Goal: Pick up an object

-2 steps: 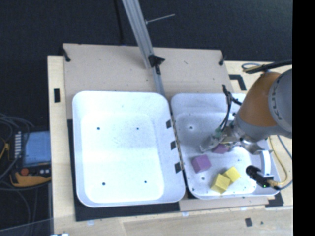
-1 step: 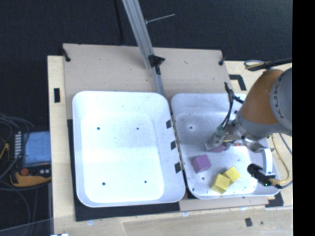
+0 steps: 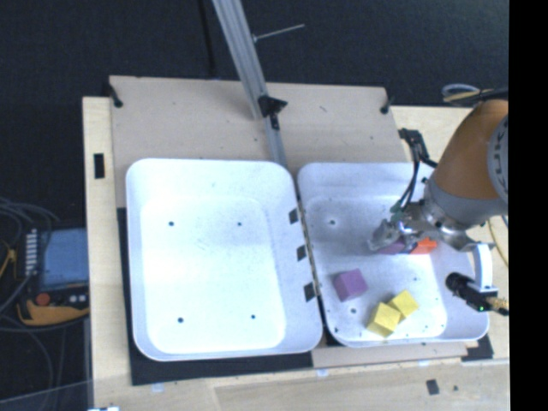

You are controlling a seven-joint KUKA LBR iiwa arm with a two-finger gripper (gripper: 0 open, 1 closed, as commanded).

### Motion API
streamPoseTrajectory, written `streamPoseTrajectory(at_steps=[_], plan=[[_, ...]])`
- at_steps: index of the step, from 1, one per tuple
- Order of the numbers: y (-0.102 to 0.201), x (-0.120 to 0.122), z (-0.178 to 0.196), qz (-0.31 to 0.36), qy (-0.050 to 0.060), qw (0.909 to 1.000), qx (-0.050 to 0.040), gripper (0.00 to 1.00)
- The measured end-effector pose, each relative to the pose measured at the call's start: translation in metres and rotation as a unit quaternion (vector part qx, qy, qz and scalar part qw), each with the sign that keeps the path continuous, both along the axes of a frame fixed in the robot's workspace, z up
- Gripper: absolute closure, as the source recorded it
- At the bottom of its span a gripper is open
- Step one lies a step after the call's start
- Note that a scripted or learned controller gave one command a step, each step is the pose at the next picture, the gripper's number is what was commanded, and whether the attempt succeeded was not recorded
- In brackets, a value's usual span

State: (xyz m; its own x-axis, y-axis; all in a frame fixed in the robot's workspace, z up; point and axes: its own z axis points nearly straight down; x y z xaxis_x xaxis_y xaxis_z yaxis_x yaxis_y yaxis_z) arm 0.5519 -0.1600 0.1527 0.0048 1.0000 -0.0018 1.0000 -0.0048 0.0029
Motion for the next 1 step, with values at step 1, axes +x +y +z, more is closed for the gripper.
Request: streamPoseTrajectory(at_steps=[1], plan=[[-0.0089, -0.0059, 0.0564, -0.001, -0.002, 1.0000, -0.0005, 1.00]])
